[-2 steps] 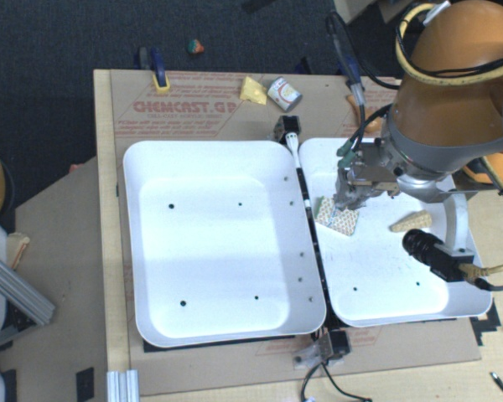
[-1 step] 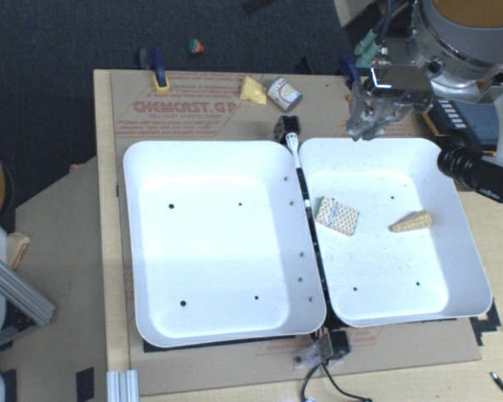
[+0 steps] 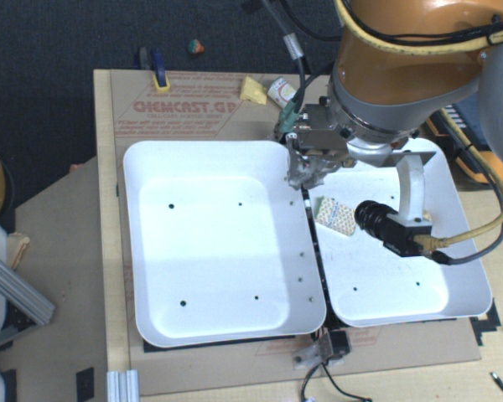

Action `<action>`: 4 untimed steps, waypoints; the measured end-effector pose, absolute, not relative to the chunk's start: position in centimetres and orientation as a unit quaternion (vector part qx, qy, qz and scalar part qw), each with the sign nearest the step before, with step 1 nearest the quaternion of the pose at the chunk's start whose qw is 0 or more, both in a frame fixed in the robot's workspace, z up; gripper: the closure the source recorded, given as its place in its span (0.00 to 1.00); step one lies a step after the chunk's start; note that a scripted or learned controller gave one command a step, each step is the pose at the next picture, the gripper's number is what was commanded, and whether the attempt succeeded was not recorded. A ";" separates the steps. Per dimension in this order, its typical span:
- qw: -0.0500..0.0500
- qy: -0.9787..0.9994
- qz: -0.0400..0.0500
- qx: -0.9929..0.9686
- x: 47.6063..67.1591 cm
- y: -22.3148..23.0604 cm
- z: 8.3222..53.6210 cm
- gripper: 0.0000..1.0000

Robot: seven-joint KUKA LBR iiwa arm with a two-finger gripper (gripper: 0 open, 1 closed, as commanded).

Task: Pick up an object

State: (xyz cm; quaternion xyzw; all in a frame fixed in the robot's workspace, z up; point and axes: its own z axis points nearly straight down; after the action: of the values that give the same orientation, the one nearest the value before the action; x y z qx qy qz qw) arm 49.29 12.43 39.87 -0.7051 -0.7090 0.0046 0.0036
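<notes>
A small pale packet [image 3: 336, 216] with a fine dotted pattern lies in the right bin [image 3: 402, 296], close to its left wall. My gripper [image 3: 304, 177] hangs just above the ridge between the two bins, up and to the left of the packet. Its tips sit a short way from the packet's near corner. The wrist and the big orange band above hide the back half of the right bin.
The left bin [image 3: 210, 241] lies beside the right one. Behind the bins, on the brown board [image 3: 184, 107], lie a yellow scrap [image 3: 253, 91], a small white piece [image 3: 279, 89] and a blue-and-yellow clamp [image 3: 158, 69]. Cables trail at the front edge.
</notes>
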 end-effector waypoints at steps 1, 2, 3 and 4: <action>-0.004 -0.709 -0.009 -0.705 47.9 14.2 54.2 1.00; 0.004 -0.709 0.007 -0.705 47.8 18.6 40.3 1.00; 0.003 -0.708 0.007 -0.706 47.7 21.8 30.5 1.00; -0.004 -0.708 -0.010 -0.706 48.0 21.2 50.4 1.00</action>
State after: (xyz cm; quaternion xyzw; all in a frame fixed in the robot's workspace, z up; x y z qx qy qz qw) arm 48.00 21.16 50.45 -0.7065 -0.7076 -0.0104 -0.0038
